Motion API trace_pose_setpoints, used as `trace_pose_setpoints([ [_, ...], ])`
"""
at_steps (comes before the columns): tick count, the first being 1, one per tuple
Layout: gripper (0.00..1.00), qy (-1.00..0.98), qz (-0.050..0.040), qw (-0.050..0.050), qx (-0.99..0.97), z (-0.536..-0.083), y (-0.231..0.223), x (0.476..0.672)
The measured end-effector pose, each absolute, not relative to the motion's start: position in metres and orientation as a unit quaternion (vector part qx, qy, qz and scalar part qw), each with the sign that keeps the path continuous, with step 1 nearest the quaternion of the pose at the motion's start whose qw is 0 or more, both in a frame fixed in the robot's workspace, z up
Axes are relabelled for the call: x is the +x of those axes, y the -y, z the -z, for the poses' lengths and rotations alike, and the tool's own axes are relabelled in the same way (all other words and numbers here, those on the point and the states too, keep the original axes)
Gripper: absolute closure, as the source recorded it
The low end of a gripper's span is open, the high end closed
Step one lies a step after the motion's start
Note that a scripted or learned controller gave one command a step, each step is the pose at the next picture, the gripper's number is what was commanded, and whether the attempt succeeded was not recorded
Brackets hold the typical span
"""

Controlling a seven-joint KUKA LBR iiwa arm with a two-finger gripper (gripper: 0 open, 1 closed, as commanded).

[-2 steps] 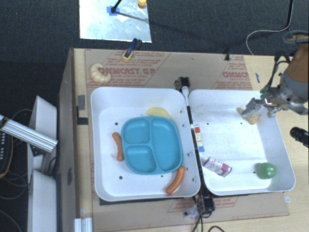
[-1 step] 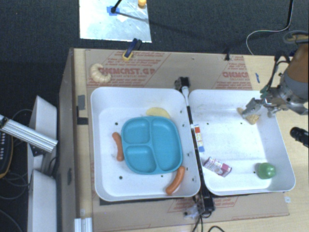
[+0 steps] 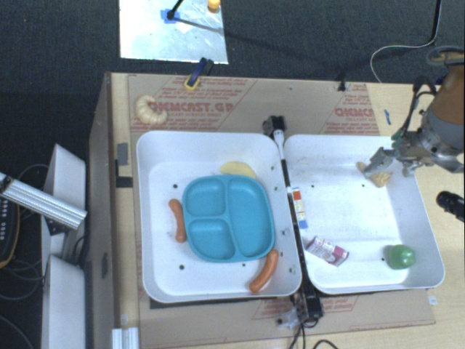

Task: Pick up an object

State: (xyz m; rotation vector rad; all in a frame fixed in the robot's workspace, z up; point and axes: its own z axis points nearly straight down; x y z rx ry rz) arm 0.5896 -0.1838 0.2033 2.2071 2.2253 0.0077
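Note:
My gripper [image 3: 376, 167] hangs over the far right part of the right bin [image 3: 349, 282]. A small tan thing [image 3: 382, 179] sits right at its tip, and I cannot tell whether it is held. A green ball [image 3: 399, 257] lies in that bin's near right corner. A pink and white tube [image 3: 327, 250] lies near its front left. In the left bin [image 3: 156, 195] a blue divided plate [image 3: 227, 218] lies flat, with one sausage [image 3: 178, 220] to its left and another [image 3: 264, 271] at its front right. A pale yellow thing [image 3: 238, 169] peeks out behind the plate.
On the cardboard behind the bins lie a beige ridged piece [image 3: 150, 108] and a blue and yellow clip [image 3: 196, 75]. The black rim between the bins carries a small white label [image 3: 296, 199]. A yellow cable [image 3: 396, 49] loops at the back right.

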Motion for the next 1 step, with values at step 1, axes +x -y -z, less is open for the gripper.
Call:
trace_pose_setpoints([
  [1, 0.00, -0.710, -0.0024, 0.004, 0.704, -0.2033, 0.1838, 0.5896],
])
